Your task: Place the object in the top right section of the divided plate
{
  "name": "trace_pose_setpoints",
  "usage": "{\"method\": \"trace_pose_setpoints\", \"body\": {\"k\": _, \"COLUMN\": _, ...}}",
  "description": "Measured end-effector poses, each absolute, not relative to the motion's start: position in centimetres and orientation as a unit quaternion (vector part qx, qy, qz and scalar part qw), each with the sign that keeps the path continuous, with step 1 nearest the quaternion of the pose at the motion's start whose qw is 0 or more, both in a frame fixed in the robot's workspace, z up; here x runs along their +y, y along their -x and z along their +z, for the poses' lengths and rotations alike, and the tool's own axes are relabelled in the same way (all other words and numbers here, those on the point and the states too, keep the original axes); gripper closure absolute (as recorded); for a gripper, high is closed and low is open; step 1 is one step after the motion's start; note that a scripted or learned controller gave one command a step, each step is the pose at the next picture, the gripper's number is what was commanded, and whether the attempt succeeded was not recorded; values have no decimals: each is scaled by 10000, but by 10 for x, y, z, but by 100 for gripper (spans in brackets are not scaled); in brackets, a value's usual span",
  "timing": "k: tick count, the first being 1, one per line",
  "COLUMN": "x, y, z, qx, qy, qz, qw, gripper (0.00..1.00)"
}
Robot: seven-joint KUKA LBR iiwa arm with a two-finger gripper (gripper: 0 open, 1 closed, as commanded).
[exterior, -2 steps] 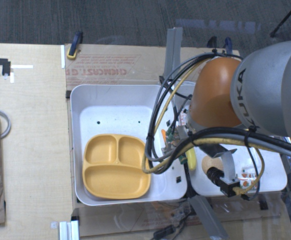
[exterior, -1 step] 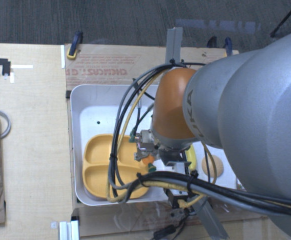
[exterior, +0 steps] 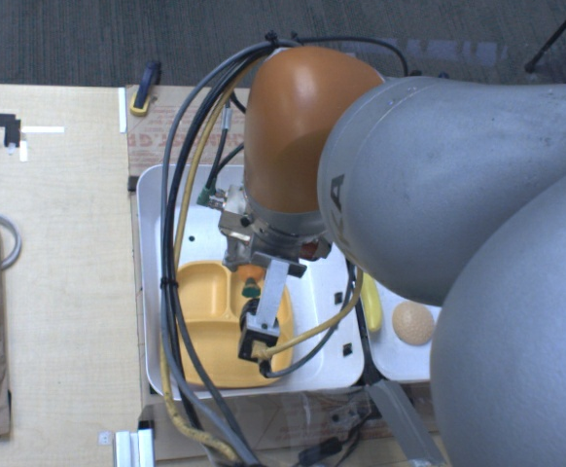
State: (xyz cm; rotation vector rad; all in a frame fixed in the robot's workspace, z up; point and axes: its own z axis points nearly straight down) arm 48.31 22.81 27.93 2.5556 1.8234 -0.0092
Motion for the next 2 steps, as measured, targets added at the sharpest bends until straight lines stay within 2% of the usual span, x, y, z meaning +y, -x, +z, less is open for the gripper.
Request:
{"method": "trace_pose_setpoints", "body": {"k": 1, "x": 229, "y": -503, "z": 110, "qx": 5838, "qy": -8119, "qz": 41, "qw": 11, "gripper": 100}}
{"method": "trace_pose_setpoints", "body": {"k": 2, "x": 226, "y": -551, "z": 110, "qx": 6823, "qy": -7310, "qz": -44, "qw": -7, "gripper": 100}}
